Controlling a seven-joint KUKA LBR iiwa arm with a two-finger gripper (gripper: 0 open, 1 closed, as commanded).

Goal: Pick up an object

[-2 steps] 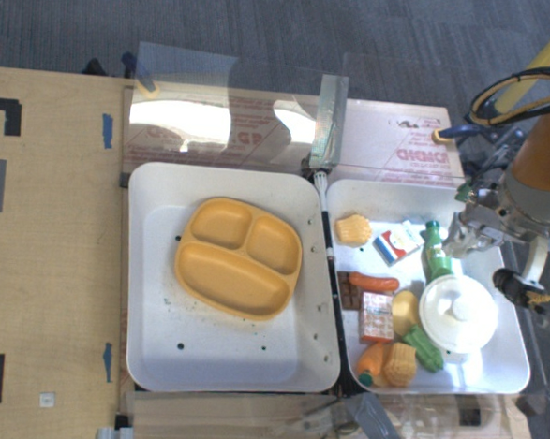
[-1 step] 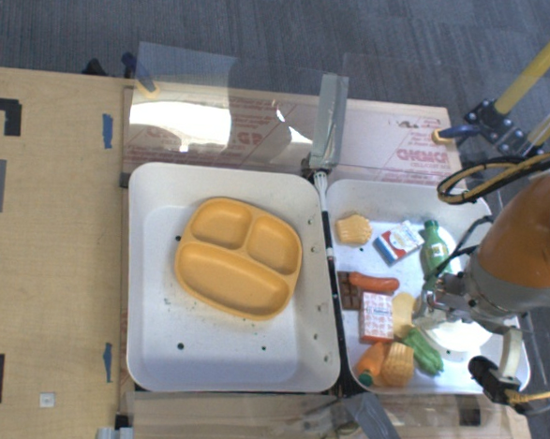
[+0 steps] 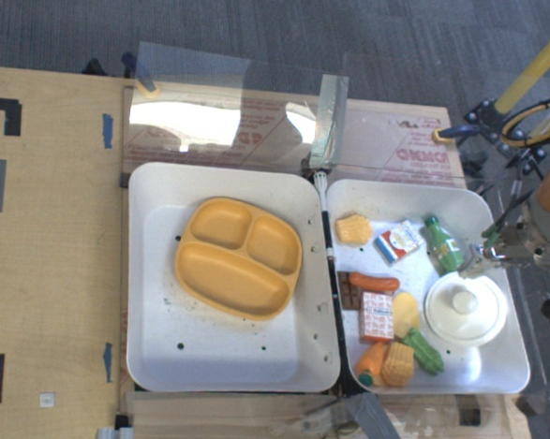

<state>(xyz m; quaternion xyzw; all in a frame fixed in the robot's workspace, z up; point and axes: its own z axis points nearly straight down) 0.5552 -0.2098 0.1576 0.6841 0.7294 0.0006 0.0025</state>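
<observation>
We see the gripper [image 3: 487,249] at the right bin's [image 3: 518,372] far right edge, beside the green plastic bottle [image 3: 441,242]; its finger state we cannot tell. Crowded toy food [image 3: 391,339] risks a glancing miss.

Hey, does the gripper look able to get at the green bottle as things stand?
Probably yes. The gripper sits just right of the green bottle, which lies uncovered near the right bin rim, with open space above it.
</observation>
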